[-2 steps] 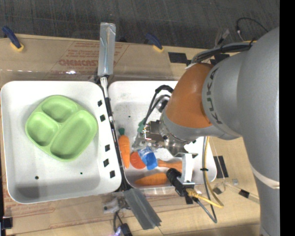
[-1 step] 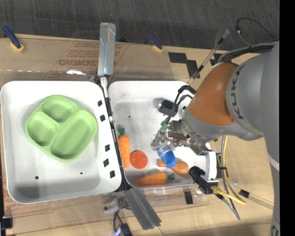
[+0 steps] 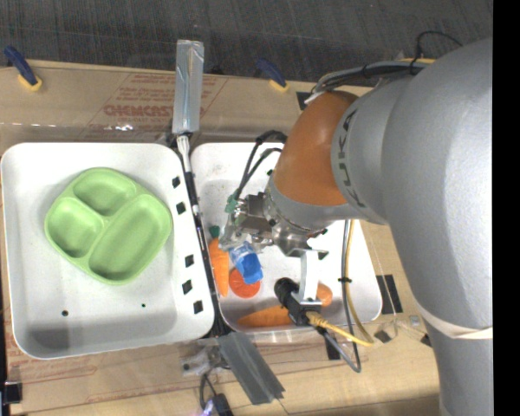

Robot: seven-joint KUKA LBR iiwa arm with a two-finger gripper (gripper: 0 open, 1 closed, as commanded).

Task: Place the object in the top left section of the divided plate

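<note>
The arm hangs low over the right bin (image 3: 364, 306), its gripper (image 3: 243, 258) down among a cluster of toys just beside the divider between the two bins. Whether that gripper is spread, pinched, or holding anything cannot be told from here; the wrist and cables cover it.

The likely target is the small blue object (image 3: 250, 267) lying directly under the gripper, touching an orange-red piece (image 3: 241, 285) and close to a long carrot-like orange piece (image 3: 264, 318) by the bin's near wall. Another orange piece (image 3: 217, 263) lies against the divider side.

The green divided plate (image 3: 109, 224) sits in the left bin (image 3: 35, 319), well apart from the gripper, with nothing in any of its three sections.

The chief risk is the crowding: with the toys touching each other, a grasp may catch two pieces or nudge the blue one aside and come up with nothing. The blue piece looks small and smooth, so it may slip during the carry across the divider. A release slightly off could also land it in the plate's large section instead of the top left one.
</note>
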